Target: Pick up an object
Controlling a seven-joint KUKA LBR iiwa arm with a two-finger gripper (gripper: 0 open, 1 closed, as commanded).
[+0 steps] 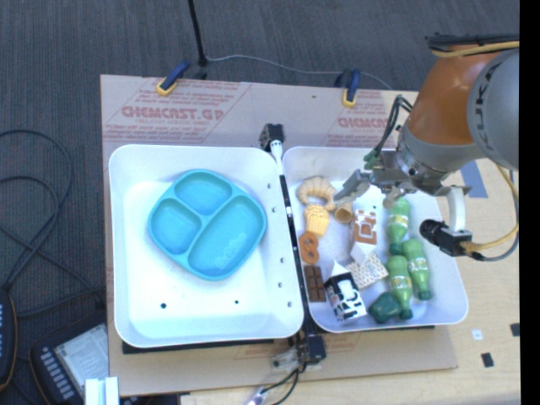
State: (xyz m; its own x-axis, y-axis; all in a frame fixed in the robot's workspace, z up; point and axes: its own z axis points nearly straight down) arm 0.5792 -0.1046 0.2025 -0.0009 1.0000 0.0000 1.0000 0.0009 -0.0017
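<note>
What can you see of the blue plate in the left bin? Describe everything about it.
The blue plate is light blue, apparently smooth plastic, rounded in outline and split by raised ridges into three compartments: two smaller and one larger. It lies flat and right side up on the floor of the left bin, turned at a slant to the bin's walls and clear of them. No object lies in its compartments.

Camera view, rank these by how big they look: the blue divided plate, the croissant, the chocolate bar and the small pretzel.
Largest to smallest:
1. Blue divided plate
2. Croissant
3. Chocolate bar
4. Small pretzel
The chocolate bar and pretzel look close; the bar is longer.
</note>
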